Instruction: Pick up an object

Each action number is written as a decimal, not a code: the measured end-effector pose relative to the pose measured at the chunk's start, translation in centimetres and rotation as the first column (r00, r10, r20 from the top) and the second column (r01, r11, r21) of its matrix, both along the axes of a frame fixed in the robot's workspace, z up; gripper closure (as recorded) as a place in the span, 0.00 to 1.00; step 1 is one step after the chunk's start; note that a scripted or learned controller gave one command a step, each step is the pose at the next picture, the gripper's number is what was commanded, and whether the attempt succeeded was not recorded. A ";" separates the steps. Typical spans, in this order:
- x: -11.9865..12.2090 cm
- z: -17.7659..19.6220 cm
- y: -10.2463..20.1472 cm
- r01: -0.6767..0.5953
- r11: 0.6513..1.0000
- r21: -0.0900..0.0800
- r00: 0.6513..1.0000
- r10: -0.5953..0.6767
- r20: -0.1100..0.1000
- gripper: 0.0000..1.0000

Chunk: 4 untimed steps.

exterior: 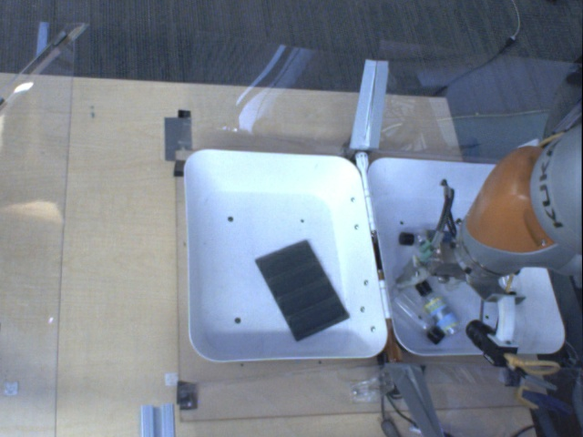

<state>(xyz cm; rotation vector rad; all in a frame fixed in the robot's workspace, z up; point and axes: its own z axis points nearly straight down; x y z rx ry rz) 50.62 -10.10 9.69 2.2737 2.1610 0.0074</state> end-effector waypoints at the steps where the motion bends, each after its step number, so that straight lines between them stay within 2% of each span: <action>1: 0.2 1.1 0.1 -0.003 1.000 0.000 1.000 0.003 0.005 1.00; 2: -1.8 15.2 3.0 0.076 0.997 0.000 0.997 -0.076 0.000 1.00; 3: 0.5 11.8 -2.1 0.261 0.965 0.000 0.965 -0.261 -0.003 1.00; 4: 0.7 12.9 -2.0 0.253 0.967 0.000 0.967 -0.253 0.002 1.00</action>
